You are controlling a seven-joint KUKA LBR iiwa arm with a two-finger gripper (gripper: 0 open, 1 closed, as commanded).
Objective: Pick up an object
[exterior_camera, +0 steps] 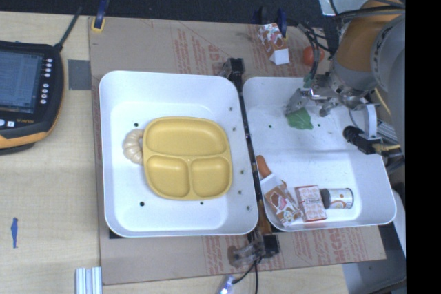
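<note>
Approach under way, as I read it: the hand (308, 102) hangs over the green object (300, 120) at the right bin's (375, 213) far side; finger spacing I cannot tell. Next, a straight descent. Packets (302, 203) and a can (337, 198) lie near; the yellow tray (187, 156) fills the left bin (114, 148).

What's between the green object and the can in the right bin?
Bare white bin floor separates the green object from the can, seen in the camera view.
</note>
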